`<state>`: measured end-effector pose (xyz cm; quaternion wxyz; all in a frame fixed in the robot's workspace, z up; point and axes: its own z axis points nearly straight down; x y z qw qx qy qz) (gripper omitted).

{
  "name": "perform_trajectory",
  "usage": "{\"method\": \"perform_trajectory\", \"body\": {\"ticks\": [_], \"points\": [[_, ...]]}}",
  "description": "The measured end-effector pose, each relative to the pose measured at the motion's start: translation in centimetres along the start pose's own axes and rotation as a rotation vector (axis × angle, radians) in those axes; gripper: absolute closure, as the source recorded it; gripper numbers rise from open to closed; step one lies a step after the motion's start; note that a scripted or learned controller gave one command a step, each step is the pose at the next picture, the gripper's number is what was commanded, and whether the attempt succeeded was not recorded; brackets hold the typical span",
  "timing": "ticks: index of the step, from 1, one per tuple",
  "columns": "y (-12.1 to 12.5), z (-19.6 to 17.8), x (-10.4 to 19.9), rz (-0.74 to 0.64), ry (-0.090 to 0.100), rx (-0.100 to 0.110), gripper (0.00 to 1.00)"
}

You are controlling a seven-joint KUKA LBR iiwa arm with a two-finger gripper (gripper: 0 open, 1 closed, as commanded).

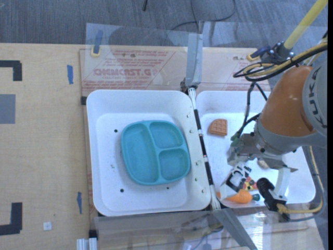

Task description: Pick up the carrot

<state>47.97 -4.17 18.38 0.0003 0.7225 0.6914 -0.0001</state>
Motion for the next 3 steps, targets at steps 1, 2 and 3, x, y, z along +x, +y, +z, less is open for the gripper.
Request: {"method": "perform_trajectory", "body": {"ticks": [1, 2, 3], "points": [[0.0, -0.01, -1.54, 0.285, -0.001, 0.0, 1.0], [0.05, -0.94, -1.63, 0.285, -0.002, 0.0, 1.0], [-0.01, -0.01, -1.35, -0.267, 0.002, 0.003, 1.0]]}}
